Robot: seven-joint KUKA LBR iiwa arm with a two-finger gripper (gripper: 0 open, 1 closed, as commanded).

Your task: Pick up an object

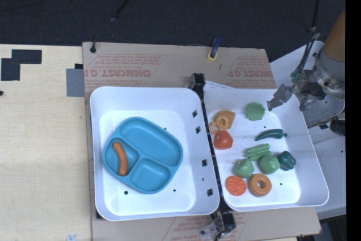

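Note:
My gripper (293, 100) hangs over the far right edge of the right bin (316, 183), open, with nothing between its fingers. Just left of it lies a bumpy green ball (255, 112). Below it are a dark green chilli (271, 134) and a green pod (257, 150). Further along the bin lie an orange pretzel (224, 119), a red tomato (223, 140), a green pepper (243, 167), a green apple (268, 163), a dark teal piece (286, 160), an orange-red fruit (236, 185) and a donut (260, 184).
The left bin (107, 104) holds a blue divided plate (152, 149) with a sausage (119, 158) in its left compartment. A black divider (206, 138) joins the two bins. Cardboard (146, 68) lies under both, with a blue-yellow clip (214, 49) at its far edge.

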